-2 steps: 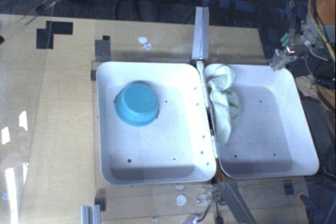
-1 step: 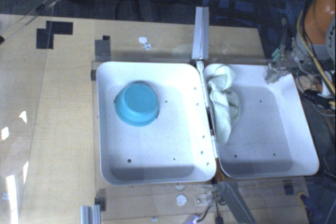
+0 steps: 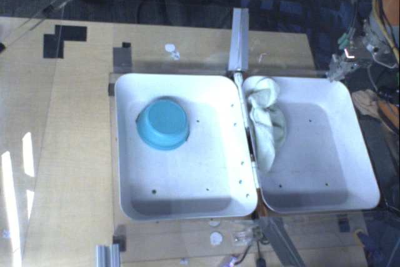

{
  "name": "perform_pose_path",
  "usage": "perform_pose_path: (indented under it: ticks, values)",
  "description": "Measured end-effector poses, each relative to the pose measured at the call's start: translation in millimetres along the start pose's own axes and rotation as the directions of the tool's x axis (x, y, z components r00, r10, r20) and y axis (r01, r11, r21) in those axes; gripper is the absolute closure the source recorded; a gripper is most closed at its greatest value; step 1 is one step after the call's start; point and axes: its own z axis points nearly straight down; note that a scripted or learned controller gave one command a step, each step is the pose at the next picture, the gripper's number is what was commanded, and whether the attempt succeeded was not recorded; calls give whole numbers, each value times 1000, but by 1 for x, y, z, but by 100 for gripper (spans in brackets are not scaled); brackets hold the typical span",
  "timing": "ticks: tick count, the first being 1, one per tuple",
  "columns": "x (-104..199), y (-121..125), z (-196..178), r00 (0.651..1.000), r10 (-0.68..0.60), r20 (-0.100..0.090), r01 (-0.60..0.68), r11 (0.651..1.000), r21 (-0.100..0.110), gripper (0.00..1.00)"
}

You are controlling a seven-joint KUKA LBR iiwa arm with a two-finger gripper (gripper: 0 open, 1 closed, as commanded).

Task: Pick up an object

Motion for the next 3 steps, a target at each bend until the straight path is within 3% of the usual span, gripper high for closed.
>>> perform_pose_path:
  ticks: [1,2,3]
  values:
    - [0,0,1,1000,0,0,0,1000,1,0]
    - [-7,-6,139,995,-101,-10,101,995,11,0]
    - [-7,-3,129,995,-104,-4,104,995,2,100]
